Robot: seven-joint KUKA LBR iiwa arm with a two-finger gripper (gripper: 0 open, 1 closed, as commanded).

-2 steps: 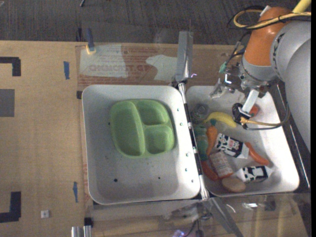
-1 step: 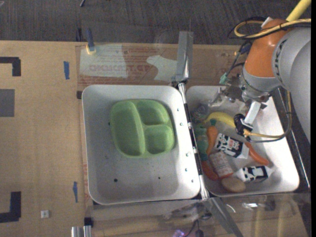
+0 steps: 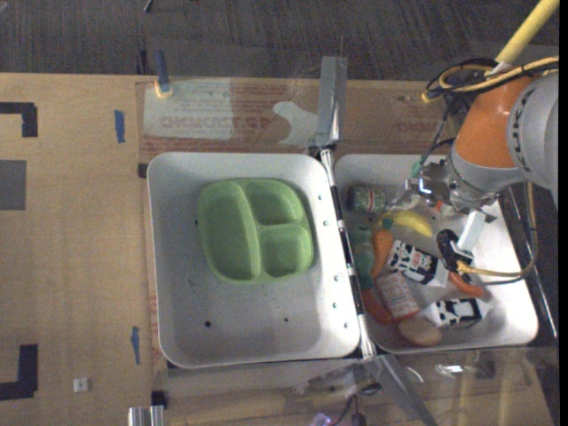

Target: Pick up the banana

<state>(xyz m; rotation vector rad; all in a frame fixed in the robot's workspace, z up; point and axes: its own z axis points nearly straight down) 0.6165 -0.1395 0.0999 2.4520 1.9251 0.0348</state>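
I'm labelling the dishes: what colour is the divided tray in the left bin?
Light green, seen plainly in the camera view: the divided plastic tray lies in the shallow white left bin.

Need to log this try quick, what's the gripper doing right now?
Gripper: cannot be told; it sits low over the right bin, right by the banana.

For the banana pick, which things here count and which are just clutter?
Job:
banana, in the right bin
gripper, over that bin beside the banana

Lying about:
green tray in the left bin
carrot
can
two black-and-white cartons
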